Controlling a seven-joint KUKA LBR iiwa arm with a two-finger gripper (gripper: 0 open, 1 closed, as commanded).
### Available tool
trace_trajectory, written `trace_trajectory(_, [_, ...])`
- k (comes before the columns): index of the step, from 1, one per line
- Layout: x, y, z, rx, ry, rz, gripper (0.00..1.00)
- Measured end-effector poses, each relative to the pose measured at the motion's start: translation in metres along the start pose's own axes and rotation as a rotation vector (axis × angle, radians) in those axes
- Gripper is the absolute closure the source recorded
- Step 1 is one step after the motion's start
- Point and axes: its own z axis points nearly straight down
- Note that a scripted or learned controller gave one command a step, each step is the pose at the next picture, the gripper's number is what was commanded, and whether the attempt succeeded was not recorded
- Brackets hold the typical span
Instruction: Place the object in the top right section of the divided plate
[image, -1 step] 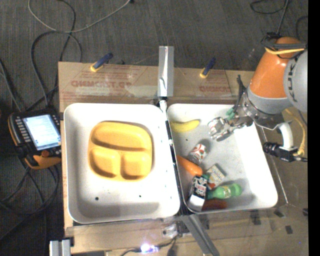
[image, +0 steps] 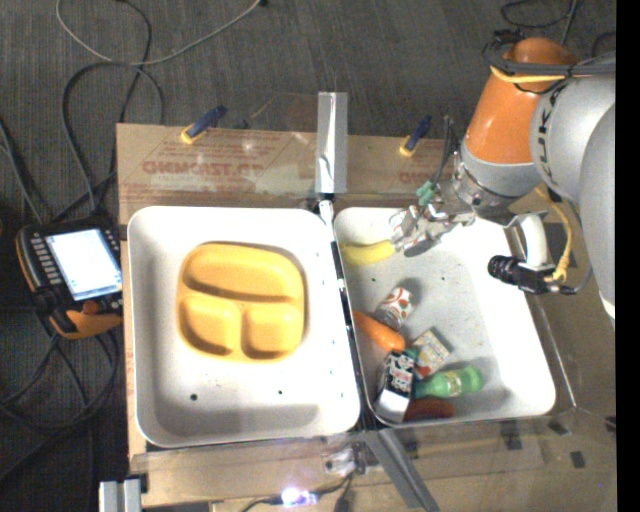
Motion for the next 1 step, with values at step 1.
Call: trace_trajectory(1, [0.0797, 0.0164, 0.0235, 0.002, -0.002, -0.053, 1.0])
